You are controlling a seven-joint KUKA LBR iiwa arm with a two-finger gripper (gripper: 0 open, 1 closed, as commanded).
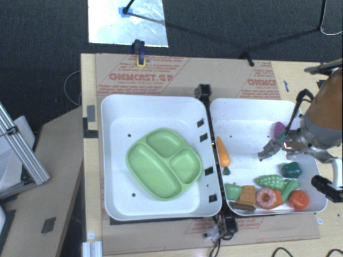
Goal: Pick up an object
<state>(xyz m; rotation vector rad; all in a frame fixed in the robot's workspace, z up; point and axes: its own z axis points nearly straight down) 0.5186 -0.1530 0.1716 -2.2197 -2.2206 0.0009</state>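
arm (327,116): cut by right edge | purple toy (279,128): partly hidden

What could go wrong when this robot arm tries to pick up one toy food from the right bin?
The toys are bunched along the right bin's near edge: the donut, tomato and corn touch or nearly touch, so the gripper may catch two or push one aside. The carrot lies against the bin's left wall, leaving little room for the fingers.

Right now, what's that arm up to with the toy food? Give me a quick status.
Gripper low over right bin, nothing seen held. Toy food piled at near edge: doughnut, tomato, carrot by divider. Green plate left bin.
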